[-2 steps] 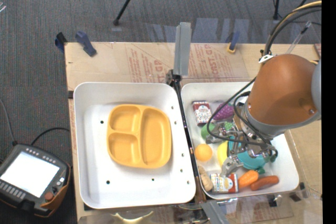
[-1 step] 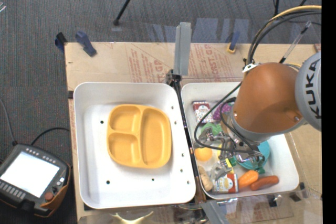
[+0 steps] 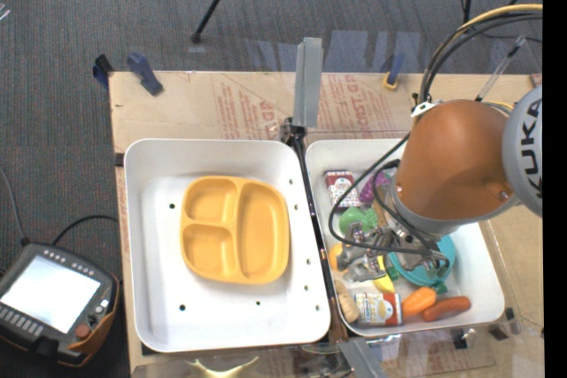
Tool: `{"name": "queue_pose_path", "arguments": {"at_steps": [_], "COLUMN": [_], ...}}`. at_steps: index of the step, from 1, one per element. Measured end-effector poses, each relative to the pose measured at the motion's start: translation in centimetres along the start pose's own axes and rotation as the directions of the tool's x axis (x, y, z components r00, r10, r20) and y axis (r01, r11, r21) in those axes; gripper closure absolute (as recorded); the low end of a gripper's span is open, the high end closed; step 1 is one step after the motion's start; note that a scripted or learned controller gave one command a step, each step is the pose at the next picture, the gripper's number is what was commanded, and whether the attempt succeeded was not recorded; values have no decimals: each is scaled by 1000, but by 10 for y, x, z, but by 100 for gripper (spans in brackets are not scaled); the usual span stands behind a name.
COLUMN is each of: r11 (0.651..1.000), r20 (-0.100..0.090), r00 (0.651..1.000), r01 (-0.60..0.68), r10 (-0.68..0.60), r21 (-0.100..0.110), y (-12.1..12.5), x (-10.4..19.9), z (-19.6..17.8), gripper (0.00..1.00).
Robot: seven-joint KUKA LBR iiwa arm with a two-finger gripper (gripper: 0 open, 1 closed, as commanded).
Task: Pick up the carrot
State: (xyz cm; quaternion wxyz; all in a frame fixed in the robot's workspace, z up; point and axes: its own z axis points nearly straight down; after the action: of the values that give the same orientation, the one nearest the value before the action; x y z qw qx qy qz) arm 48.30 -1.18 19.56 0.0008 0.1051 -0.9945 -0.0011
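Two bins (image 3: pixel 142 190) on the bench; the carrot (image 3: pixel 419 302) sits in the right one, near the front edge, short and orange, lying just beside a longer red-orange veg (image 3: pixel 447 307) that looks like a chili or second carrot, can't tell which. Gripper (image 3: pixel 376 245) hangs over the right bin's middle, up-left of the carrot, not touching it. Whether it's wide or narrow I can't tell from this angle, the wrist hardware blurs together; nothing visibly held. Judgement: approach step, grasp not yet made. Next move needs a shift toward the front-right of the bin, then a descent lined up across the carrot's short axis. Clutter is the issue: a teal dish (image 3: pixel 443 254) sits right behind the carrot, a small printed pouch (image 3: pixel 376 307) touches or nearly touches its left end, a yellow piece (image 3: pixel 385 285) sits just above that, and the red-orange veg crowds its right. Risk of pinching the neighbour instead. Left bin holds a yellow divided plate (image 3: pixel 235 228), irrelevant. Green item (image 3: pixel 354 217) and a packet (image 3: pixel 338 187) lie farther back, clear of the path.
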Motion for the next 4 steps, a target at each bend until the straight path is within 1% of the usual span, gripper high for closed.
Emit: {"name": "queue_pose_path", "arguments": {"at_steps": [1, 2, 3, 4], "r11": [994, 980, 961, 999], "r20": [5, 0, 1, -1], "r00": [994, 980, 961, 999], "r01": [111, 197, 276, -54], "r10": [-111, -197, -276, 54], "r21": [4, 0, 0, -2], "y": [-72, -150, -192, -124], "x": [-5, -15, 31, -21], "z": [-51, -41, -21, 32], "gripper": [100, 100, 100, 100]}}
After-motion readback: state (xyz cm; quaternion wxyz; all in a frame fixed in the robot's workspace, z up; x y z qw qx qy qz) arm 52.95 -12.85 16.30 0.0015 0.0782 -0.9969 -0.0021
